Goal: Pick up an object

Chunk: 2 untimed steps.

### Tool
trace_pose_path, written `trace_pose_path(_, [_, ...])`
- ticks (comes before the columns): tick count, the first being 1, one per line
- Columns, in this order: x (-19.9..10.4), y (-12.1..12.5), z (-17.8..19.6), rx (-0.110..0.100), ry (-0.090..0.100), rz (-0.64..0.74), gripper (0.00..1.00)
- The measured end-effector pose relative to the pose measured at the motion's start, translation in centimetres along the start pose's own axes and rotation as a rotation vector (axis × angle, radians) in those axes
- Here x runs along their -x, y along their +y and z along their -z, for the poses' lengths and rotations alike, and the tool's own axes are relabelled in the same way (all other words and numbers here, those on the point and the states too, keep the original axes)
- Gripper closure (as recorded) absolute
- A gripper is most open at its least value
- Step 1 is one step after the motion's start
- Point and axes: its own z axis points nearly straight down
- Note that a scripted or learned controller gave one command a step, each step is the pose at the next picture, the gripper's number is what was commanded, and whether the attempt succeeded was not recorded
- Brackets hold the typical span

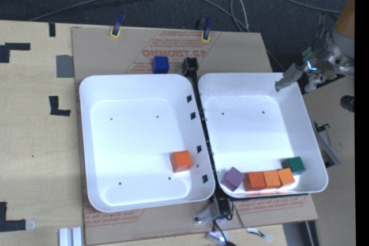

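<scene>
An orange cube (181, 161) lies in the left bin (104, 95), toward its near right. Along the right bin's (253, 80) near edge sit a purple block (232, 178), two orange blocks (254, 181) (271, 180), a lighter orange block (286, 177) and a green block (294, 165). My gripper (295, 79) hangs at the right bin's far right corner, above the rim and far from all the blocks. Its two fingers stand apart with nothing between them.
A blue cube (161, 64) rests on the cardboard sheet behind the left bin. Two clamps (117, 26) (205, 29) hold the cardboard's far edge. Cables run across the dark floor at the back. A black clip strip (196, 118) joins the two bins.
</scene>
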Motion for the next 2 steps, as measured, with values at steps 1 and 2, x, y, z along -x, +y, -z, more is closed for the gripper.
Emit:
trace_pose_path(1, [0.0, 0.1, 0.3, 0.006, -0.001, 0.001, 0.00])
trace_pose_path(2, [-1.0, 0.1, -4.4, 0.002, 0.000, 0.001, 0.00])
